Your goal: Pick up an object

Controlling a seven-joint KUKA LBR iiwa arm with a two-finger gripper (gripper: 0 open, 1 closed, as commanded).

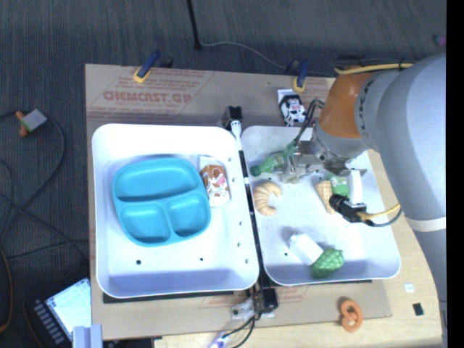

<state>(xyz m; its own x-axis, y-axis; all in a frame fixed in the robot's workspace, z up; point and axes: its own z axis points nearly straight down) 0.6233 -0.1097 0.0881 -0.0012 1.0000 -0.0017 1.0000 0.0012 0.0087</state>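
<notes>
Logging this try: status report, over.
Gripper low in right bin, by green toy. Nothing seen held. Croissant, white block lie close by.

A single fixed camera is looking down at a slant from above the bench [130, 85], taking in both white bins: the left bin [109, 267] and the right bin [377, 267] side by side, with dark carpet [72, 20] showing beyond and the arm [406, 122] entering from the right.

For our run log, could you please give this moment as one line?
gripper: low in right bin | near: green toy, croissant | grasp: unconfirmed
</notes>
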